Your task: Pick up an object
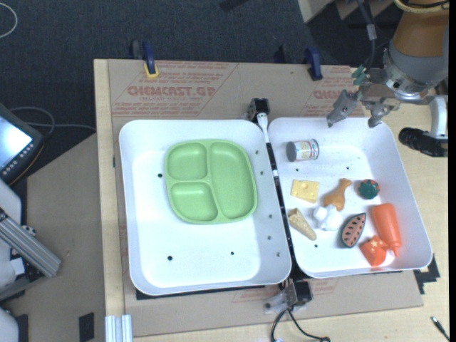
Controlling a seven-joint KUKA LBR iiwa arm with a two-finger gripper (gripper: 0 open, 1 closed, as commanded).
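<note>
My gripper [354, 112] hangs over the far edge of the right bin [399, 155], its two fingers spread apart with nothing between them. Below it in the right bin lie a small glass jar [303, 149] on its side, a yellow cheese wedge [306, 190], a drumstick [338, 193], a green and red round piece [368, 187], an orange carrot [387, 226], a brown slice [353, 230], a bread wedge [302, 224] and a small white piece [325, 216]. The jar lies nearest the gripper, to its lower left.
The left bin [142, 234] holds a green divided plate [211, 180]. A black clip [258, 109] sits at the far end of the seam between the bins. Blue clamps [313, 61] hold the cardboard at the back.
</note>
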